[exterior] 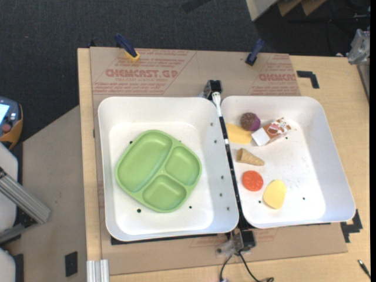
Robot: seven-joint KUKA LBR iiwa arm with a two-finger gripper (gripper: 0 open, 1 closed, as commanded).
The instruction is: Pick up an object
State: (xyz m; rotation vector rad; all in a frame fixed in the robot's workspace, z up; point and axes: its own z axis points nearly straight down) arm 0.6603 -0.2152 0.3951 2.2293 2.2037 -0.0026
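While toy foods [253, 181] hug the right bin's [320, 163] left edge, its right lies open.

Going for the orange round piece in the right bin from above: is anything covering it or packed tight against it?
Nothing covers the orange round piece. It lies apart from the cone above it in the view and the yellow lemon-like piece at its lower right, with bare right bin floor between.

Two bins sit side by side on the bench. The left bin [111, 157] holds a divided plate [158, 170]. In the right bin [329, 157], a ball [250, 121] and packet [276, 128] lie at the back, a wedge [238, 134] beside them, a cone [249, 156] in the middle, and a disc [253, 180] and lemon [274, 194] in front.
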